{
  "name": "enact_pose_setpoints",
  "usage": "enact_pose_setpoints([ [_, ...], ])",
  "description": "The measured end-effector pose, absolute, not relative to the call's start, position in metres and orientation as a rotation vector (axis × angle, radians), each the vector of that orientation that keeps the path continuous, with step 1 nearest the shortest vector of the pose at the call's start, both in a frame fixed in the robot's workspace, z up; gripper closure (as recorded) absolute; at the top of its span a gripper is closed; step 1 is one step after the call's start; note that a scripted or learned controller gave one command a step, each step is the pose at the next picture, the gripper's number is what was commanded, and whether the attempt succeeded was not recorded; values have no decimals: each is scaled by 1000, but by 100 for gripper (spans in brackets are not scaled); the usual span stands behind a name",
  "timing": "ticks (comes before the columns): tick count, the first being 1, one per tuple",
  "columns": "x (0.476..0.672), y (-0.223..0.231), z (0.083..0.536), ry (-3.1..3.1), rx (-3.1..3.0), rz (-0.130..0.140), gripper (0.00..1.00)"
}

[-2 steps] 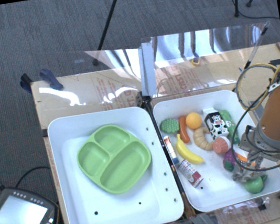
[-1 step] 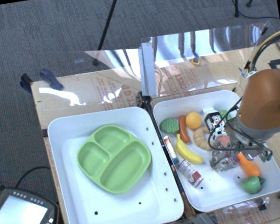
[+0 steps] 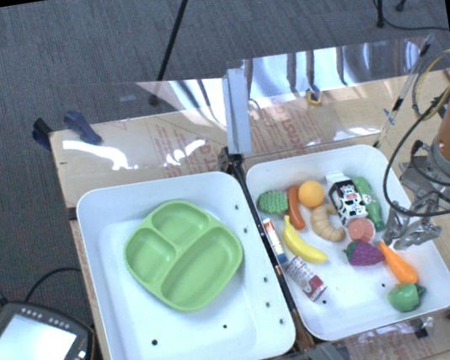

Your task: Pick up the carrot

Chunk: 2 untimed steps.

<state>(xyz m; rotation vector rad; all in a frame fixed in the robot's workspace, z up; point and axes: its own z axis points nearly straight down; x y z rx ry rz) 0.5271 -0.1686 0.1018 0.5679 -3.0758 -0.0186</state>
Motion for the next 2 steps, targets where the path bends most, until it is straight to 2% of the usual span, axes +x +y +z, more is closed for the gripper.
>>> enact_pose_setpoints([
  [1,527,-212,178,-2948,1086,-9,0],
  [2,520,-203,93,-2963,1062,1,0],
])
